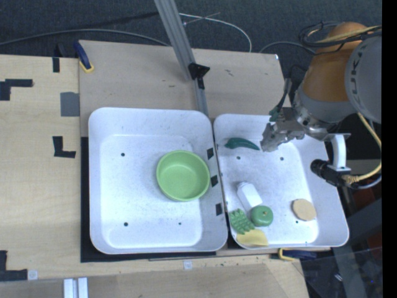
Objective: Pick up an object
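My gripper (pixel 270 143) hangs over the back of the right bin (pixel 322 225), just right of a dark teal curved piece (pixel 240 144) that lies on the bin floor. Nothing shows between its fingertips. Nearer the front of that bin lie a white cylinder (pixel 249 196), a green round knob-like object (pixel 262 216), a green ridged piece (pixel 239 221), a yellow piece (pixel 257 238) and a tan disc (pixel 304 209). A green bowl (pixel 182 176) sits in the left bin (pixel 111 228).
A slanted grey pole (pixel 177 33) crosses above the back of the bins. Cables run over the dark floor behind the bench. The arm's orange band (pixel 329 67) and grey body stand at the right. A wooden board (pixel 37 166) lies left of the bins.
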`<act>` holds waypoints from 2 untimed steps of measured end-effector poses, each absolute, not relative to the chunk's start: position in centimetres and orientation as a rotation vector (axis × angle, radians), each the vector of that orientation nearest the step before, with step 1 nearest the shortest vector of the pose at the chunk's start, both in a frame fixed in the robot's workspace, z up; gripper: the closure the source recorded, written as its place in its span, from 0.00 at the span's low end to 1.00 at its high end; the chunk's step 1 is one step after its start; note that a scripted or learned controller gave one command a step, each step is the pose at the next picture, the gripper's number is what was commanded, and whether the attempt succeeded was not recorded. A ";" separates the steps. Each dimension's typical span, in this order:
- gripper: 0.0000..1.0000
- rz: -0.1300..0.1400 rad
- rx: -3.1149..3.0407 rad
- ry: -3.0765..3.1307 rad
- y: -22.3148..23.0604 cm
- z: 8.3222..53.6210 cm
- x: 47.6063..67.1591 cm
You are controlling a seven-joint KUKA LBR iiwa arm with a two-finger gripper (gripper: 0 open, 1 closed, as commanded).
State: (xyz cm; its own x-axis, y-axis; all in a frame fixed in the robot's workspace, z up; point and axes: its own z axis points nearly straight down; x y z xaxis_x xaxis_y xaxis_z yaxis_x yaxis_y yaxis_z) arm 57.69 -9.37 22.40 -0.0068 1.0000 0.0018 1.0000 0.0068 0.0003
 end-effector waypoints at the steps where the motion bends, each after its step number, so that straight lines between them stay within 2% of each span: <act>1: 1.00 -0.002 -2.211 -2.229 -3.5 23.3 58.6; 2: 1.00 0.002 -2.213 -2.227 1.3 22.3 59.5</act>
State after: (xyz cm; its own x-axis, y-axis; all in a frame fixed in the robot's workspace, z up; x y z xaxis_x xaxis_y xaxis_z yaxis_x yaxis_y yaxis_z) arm 59.46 1.31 22.33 -0.0064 1.0000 0.0009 1.0000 0.0064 -0.0022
